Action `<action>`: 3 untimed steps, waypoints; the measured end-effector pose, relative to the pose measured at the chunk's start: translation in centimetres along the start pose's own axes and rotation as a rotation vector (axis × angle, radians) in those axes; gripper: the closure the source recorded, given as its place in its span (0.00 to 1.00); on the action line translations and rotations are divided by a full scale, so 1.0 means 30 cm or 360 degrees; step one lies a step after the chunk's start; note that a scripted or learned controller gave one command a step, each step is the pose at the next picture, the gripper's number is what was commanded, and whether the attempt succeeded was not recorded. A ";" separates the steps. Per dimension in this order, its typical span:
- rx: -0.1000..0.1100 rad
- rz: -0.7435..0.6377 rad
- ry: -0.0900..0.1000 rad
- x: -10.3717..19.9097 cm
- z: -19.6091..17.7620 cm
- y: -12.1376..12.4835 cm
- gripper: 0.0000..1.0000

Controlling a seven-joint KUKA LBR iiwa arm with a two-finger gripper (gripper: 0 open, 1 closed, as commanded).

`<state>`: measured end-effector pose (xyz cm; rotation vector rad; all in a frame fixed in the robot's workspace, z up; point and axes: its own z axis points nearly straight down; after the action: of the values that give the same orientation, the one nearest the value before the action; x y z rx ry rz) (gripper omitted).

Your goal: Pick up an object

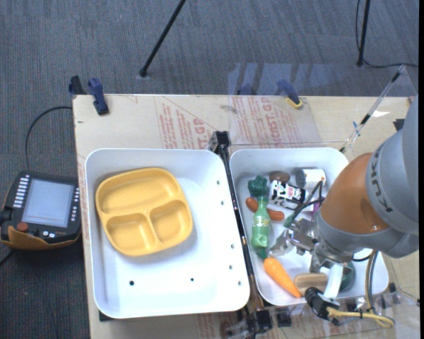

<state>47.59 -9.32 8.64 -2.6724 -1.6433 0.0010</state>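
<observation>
The wooden worktop [148, 122] carries 2 shallow white plastic bins side by side. In the left bin [219, 288] lies a yellow plastic tray with 3 compartments [143, 210], turned a little and placed toward the upper left part of the bin. The right bin [251, 162] holds a group of small things: a green plastic bottle [261, 226] stands nearly along the left wall, a dark green leaf-shaped toy [258, 186] is just above it, and a small red round toy [252, 203] lies beside the bottle's neck. To the right of these there is a small white box with black spots like a cow pattern [284, 194], and near it a brown round piece [279, 177] and a grey metallic can [311, 178]. An orange plastic carrot [281, 277] lies at the lower part of the bin, pointing down to the right, and a tan oblong toy [311, 281] is just beside its tip. The grey arm with the orange band [353, 203] comes in from the right and covers the right half of this bin. The tool [291, 240] is low over the bin, between the bottle and the carrot, close to both; I cannot tell how far it is open, and no thing is seen in its grip. A black and orange handheld control pendant [41, 210] lies on the grey carpet floor [56, 41] left of the worktop, and 2 blue clamps [97, 96] hold the worktop's far edge.
</observation>
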 end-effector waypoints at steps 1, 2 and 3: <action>0.0015 0.0011 0.0001 -0.005 -0.027 -0.003 1.00; -0.0001 0.0443 -0.0001 0.215 -0.338 0.102 1.00; 0.0004 0.0835 -0.0006 0.279 -0.435 0.080 1.00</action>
<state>53.55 -2.97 21.70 -3.0074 -0.8937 0.0100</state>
